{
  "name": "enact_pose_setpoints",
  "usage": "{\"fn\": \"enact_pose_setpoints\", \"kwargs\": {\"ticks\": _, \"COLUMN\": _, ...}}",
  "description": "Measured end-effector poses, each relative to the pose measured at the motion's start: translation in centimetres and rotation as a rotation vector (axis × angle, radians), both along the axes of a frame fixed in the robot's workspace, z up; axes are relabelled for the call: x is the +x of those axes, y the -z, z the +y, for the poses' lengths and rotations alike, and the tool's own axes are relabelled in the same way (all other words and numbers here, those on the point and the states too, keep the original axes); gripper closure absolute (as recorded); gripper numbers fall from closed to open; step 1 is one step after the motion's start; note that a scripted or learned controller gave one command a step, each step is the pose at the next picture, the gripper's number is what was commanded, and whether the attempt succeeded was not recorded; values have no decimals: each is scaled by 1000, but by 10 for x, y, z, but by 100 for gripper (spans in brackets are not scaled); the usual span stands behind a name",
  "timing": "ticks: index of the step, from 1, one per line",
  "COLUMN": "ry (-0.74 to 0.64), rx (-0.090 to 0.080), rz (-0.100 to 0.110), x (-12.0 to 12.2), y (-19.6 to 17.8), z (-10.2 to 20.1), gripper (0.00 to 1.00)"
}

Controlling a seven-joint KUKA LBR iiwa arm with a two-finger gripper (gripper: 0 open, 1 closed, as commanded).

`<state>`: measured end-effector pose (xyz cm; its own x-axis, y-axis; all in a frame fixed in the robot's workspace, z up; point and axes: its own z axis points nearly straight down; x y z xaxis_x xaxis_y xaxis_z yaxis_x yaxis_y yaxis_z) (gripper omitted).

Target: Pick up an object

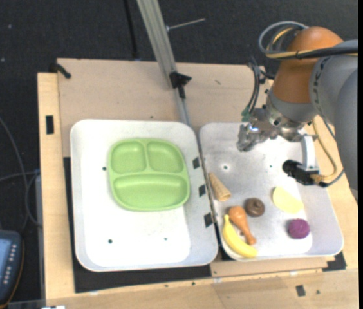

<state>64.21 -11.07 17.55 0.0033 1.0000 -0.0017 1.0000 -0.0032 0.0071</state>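
- Nearest me, a yellow banana [238,243] curves along the right bin's [323,246] near edge, touching an orange carrot-like toy [241,223].
- Gripper [248,136] hangs over the far-left part; I cannot tell its jaw state.

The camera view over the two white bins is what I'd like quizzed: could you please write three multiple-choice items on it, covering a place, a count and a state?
1. Where does the green sectioned plastic plate lie?
A. left white bin
B. right white bin
C. bare bench

2. How many compartments has it?
A. two
B. three
C. five

3. How does the yellow banana sit?
A. between the gripper's fingers
B. on the plate
C. loose by the orange carrot-shaped toy

Key: 1 A, it rests on the left bin's floor; 2 B, two small above one long; 3 C, the gripper hangs far off above the right bin's rear.
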Motion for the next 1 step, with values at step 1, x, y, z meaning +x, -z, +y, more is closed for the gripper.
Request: {"fn": "enact_pose_setpoints", "kwargs": {"ticks": 1, "ry": -6, "rx": 0, "rz": -1, "x": 2, "y": -63, "z": 5, "gripper": 100}}
